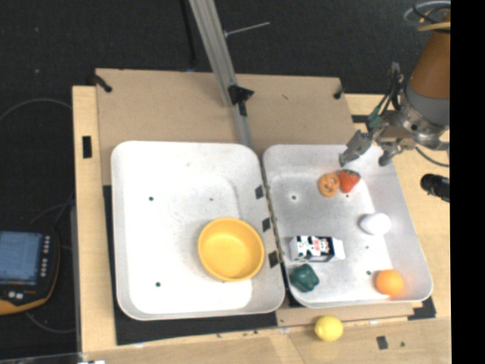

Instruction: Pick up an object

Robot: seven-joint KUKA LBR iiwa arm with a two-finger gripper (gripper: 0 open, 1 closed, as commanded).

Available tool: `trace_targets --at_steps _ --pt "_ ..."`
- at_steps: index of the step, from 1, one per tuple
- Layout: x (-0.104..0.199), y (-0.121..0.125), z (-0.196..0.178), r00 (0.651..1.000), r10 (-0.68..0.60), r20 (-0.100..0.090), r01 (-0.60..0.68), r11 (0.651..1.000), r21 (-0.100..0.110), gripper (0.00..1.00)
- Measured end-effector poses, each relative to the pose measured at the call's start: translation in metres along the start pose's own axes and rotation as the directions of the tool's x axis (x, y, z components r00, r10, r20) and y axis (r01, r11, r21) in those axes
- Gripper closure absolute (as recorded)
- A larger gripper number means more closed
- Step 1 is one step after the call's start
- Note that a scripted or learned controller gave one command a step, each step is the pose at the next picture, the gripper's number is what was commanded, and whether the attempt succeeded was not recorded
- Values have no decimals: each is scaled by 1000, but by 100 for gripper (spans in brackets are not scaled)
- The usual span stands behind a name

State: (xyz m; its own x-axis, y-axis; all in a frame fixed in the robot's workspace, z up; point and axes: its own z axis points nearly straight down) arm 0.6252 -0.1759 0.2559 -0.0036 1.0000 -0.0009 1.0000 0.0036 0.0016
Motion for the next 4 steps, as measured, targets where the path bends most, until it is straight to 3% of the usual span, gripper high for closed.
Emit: trace_targets --at_steps 1,3,4 --pt "0 0 0 1000 0 1 0 1000 0 0" --pt "-13 7 88 1000 4 3 -4 1000 1 0" --pt "-10 6 151 1000 4 1 -4 1000 6 0"
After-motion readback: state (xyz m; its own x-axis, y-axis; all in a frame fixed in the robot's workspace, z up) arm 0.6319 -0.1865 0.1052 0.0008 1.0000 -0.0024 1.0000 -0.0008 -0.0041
